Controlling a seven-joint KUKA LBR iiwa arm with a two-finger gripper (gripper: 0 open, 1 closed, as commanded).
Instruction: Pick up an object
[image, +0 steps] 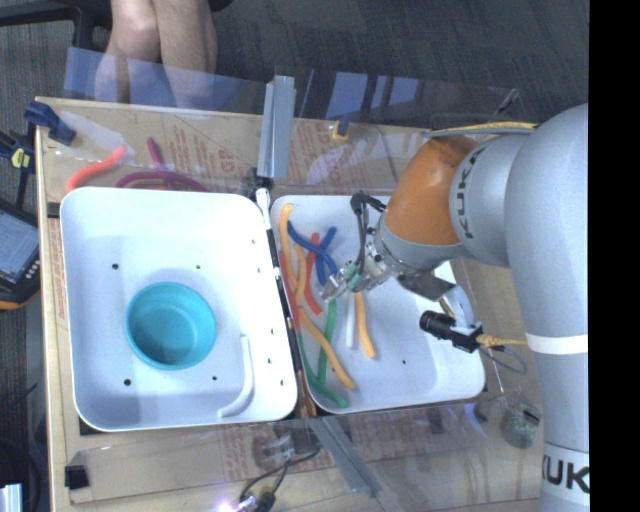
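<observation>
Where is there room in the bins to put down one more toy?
Left bin: bare floor all around the blue bowl, most above it. Right bin: a bare patch at lower right, beside the orange stick. Its left side is crowded with colored sticks under the claw.

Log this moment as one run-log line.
arm: reaching into right bin | gripper: low over the coloured strips, grasp not visible | left bin: blue bowl | task: pick not confirmed
</observation>
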